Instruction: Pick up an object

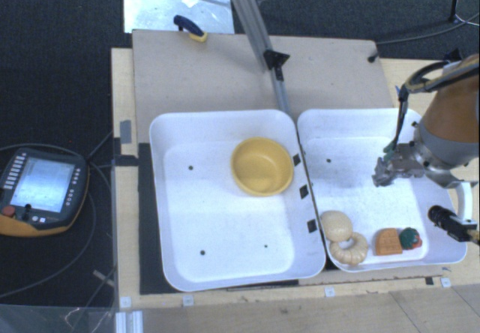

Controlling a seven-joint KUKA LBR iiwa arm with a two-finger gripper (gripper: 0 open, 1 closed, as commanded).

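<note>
Above the right bin (360, 125) hangs the gripper (384, 174).

Yellow bowl (262, 166) smooth matt plastic; bins (225, 249) white glossy plastic.

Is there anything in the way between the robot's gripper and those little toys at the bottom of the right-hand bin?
Nothing visible. The gripper hangs over bare floor of the right bin, and the toys lie nearer the camera with open white floor between.
</note>
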